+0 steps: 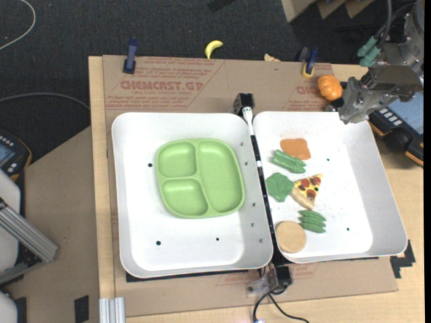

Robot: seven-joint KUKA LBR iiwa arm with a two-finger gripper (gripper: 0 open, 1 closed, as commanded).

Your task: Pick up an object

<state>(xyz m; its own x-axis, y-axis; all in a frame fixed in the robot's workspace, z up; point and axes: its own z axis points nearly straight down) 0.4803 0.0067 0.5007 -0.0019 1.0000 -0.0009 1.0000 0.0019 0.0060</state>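
In the right bin [363, 180] lie several toy foods: an orange slab [295, 148], a green pea pod [287, 160], a green leaf [278, 186], a pizza slice [308, 190], another green piece [313, 221] and a tan round cookie [291, 237]. The gripper [351, 106] hangs at the bin's far right corner, above the rim and well apart from the foods. Nothing shows between its fingers.
The left bin [135, 180] holds a green divided plate [199, 177]. An orange toy fruit [329, 86] and a yellow banana [213, 47] lie on the board behind the bins. Blue clamps [130, 56] hold the board's far edge.
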